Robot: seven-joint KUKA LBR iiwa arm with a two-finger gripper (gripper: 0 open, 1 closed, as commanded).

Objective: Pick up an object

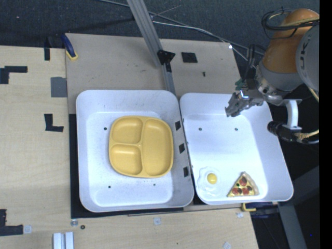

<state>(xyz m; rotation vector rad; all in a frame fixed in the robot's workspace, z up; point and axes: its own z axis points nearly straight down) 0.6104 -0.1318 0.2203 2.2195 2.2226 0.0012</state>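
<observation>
Over on the left, a yellow divided plate (pixel 141 153) lay in the left bin (pixel 91 108). Further right, a fried egg (pixel 209 180) and a pizza slice (pixel 243 186) sat near the right bin's (pixel 228 144) front edge, while the hand (pixel 234 108) hovered over its far corner, well apart from both, gripping nothing.

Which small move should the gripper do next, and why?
Probably move toward the near edge of the right bin: the gripper hangs over its far part, while the fried egg toy and pizza slice toy lie at the near edge.
</observation>
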